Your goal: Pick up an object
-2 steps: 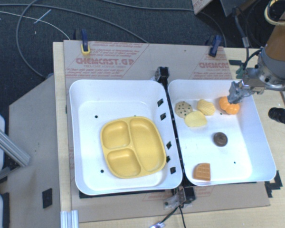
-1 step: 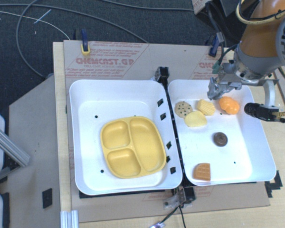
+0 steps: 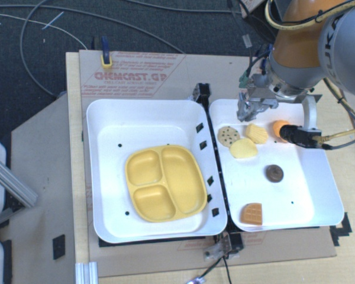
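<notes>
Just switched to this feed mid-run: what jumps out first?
The yellow three-compartment tray sits alone in the left bin. In the right bin, the gripper hangs over the far end, above a cluster of toy foods: a speckled cookie, pale yellow pieces and an orange one.

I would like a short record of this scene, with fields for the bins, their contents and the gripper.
left bin: yellow divided tray
right bin: chocolate-chip cookie, pale yellow piece, ridged yellow piece, orange piece, brown round piece, tan wedge
gripper: over the right bin's far end, just above the ridged yellow piece
held item: none seen
</notes>
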`<state>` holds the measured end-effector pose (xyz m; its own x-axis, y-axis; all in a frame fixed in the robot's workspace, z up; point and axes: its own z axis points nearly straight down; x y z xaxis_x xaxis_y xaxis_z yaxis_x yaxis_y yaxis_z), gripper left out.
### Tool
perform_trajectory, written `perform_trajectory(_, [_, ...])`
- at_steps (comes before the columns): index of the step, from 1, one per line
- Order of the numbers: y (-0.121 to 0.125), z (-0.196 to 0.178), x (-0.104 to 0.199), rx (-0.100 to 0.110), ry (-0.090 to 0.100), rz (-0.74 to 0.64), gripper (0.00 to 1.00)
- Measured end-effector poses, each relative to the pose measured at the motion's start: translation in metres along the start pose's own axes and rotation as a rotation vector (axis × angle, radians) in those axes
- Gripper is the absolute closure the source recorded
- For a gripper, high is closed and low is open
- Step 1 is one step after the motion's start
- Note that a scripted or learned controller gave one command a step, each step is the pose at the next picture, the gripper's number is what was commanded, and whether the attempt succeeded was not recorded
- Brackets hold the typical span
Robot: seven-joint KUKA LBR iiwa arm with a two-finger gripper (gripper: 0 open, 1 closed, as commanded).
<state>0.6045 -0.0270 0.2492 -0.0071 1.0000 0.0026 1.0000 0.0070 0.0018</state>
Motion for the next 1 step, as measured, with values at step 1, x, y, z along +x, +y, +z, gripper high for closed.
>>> perform_trajectory(1, [-0.0025,0.0028,0.0583,0.004,0.001,0.000,1.00])
